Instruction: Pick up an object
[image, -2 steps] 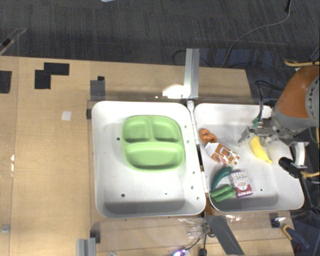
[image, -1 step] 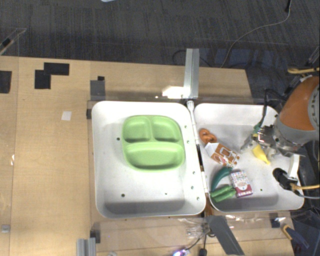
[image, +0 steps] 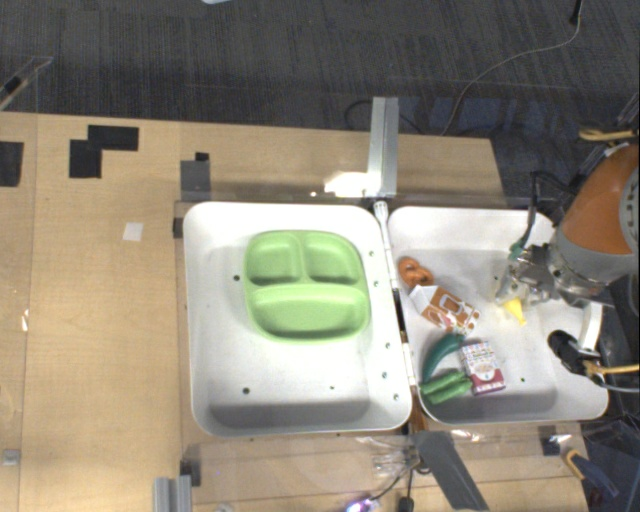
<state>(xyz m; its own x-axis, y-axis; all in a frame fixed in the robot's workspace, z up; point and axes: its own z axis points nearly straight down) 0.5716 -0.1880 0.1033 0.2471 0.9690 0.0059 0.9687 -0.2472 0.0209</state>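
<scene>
My gripper (image: 516, 284) hangs over the right side of the right bin (image: 560, 400), on the grey arm with the orange band. Just below its tip lies a small yellow object (image: 516, 311); whether they touch is unclear. Further left in the same bin lie a brown piece (image: 412, 270), an orange-and-white snack packet (image: 446, 309), a pink-and-white packet (image: 482, 366) and two green items (image: 441, 371) near the front left corner.
The left bin (image: 215, 390) holds a green divided plate (image: 304, 284) in its middle. A metal post (image: 384, 140) stands behind the wall between the two bins. Bare white floor lies in the right bin's back and front right.
</scene>
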